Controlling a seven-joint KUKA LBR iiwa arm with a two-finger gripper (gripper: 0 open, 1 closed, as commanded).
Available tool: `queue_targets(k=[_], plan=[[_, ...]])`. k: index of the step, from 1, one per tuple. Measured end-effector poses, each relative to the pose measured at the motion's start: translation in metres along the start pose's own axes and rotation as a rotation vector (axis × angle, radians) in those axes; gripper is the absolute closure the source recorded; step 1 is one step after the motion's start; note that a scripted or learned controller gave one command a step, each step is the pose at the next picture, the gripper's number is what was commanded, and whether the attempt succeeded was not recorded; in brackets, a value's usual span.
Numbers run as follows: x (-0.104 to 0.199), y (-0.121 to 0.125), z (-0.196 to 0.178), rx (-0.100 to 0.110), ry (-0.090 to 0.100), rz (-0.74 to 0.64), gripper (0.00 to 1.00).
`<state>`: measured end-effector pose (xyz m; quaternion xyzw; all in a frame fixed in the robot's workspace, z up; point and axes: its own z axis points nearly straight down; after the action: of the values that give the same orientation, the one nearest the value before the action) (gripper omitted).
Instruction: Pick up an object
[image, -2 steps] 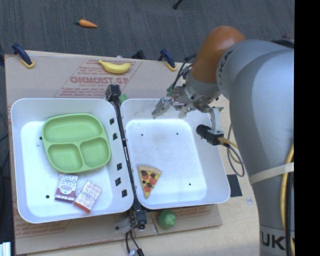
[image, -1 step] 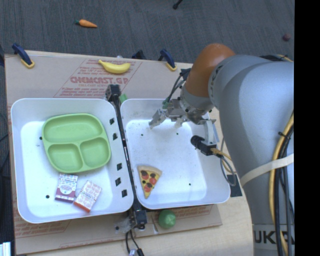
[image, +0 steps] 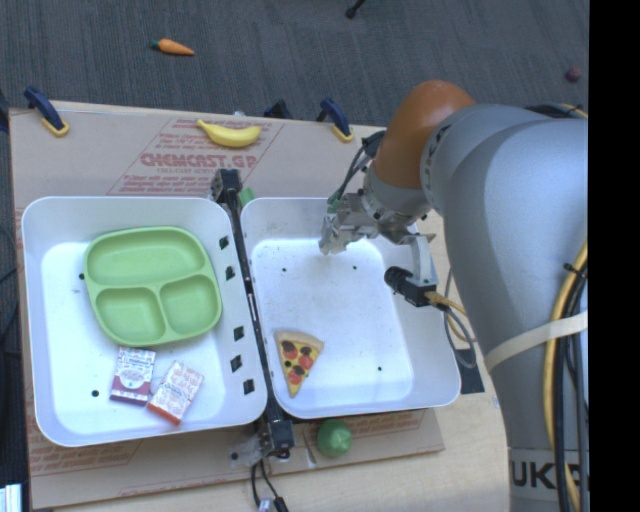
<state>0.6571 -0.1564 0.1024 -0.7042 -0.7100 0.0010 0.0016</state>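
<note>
Gripper (image: 335, 238) hangs at the far edge of the right white bin (image: 400, 375), over bare floor; can't tell how its jaws stand, nothing visible between them. Nearest target, judged: flat plastic pizza slice, red and yellow (image: 297, 361), lying in the near-left part of that bin, well apart from the gripper, toward the viewer and slightly left. Its long axis runs roughly far-to-near, tip nearest. Green divided plastic tray (image: 150, 283) sits in the left white bin (image: 45, 400).

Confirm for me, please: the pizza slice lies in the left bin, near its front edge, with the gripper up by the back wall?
Not quite. The camera view shows the pizza slice in the right bin, not the left. The rest holds: it lies near the front edge, and the gripper is by the back wall.
</note>
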Motion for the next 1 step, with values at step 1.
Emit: queue_targets(k=[1], plan=[[0.0001,0.0,0.0001,0.0,0.0,-0.001,0.0]])
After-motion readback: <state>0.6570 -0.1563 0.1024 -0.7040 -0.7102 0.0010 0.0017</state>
